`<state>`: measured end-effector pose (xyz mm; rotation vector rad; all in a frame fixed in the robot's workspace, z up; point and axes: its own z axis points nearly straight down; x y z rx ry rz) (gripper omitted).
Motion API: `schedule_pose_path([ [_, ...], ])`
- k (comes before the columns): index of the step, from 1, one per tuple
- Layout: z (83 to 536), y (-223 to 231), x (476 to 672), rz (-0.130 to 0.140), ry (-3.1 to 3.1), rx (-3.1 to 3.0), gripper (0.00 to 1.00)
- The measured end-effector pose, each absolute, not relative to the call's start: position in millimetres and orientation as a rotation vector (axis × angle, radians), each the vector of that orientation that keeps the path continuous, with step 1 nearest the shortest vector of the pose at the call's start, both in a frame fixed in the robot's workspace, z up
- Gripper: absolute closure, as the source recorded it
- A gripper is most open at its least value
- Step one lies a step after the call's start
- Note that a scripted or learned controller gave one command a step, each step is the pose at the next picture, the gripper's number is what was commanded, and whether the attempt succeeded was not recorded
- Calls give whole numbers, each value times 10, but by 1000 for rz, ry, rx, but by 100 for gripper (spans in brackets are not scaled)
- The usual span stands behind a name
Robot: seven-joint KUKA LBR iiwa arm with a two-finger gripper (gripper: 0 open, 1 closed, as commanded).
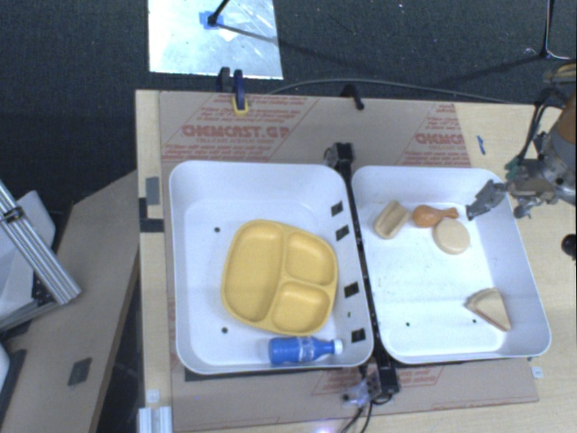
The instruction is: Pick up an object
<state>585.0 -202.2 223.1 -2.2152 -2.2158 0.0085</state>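
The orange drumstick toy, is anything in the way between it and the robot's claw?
Nothing visible blocks it. The gripper hovers at the right bin's upper right corner, and the orange drumstick lies just to its left. The round cookie sits close below the drumstick, not between them.

Glossy white plastic bins (270, 183) rest on matt brown cardboard (297, 120).
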Motion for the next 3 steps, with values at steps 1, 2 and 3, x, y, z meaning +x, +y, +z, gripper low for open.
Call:
schedule_pose_path([
  [1,2297,-2017,5877,-1,-2226,-2218,0],
  [2,1693,-2033,5814,2,-2222,-2218,0],
  [3,1183,-2009,5712,2,-2222,-2218,0],
])
